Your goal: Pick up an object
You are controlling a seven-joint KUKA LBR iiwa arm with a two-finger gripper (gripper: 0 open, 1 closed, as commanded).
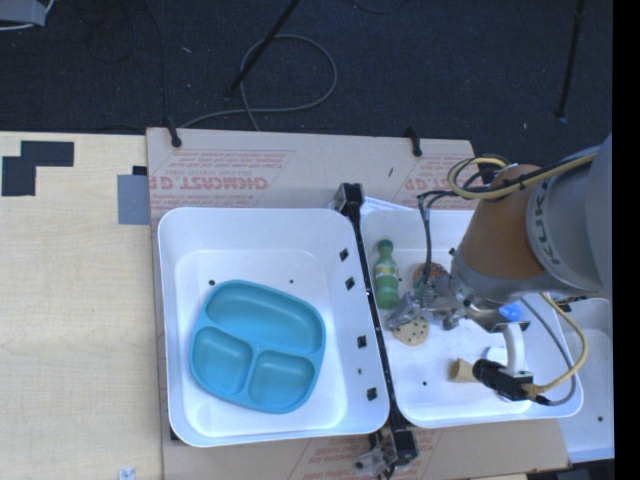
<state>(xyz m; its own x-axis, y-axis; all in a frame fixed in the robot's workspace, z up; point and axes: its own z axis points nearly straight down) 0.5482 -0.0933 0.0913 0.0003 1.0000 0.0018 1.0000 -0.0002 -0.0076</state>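
The gripper hangs low in the right bin, right of the frame's centre, its tip just above a round tan cookie-like piece and close beside a green bottle. Whether it is spread or closed, I cannot tell; the metal parts blur together there and nothing shows plainly clamped. The bottle lies along the bin's left wall, cap toward the top of the frame. A small tan block sits lower in the same bin, near a black cable end. The left bin holds a blue divided plate, lower left of centre.
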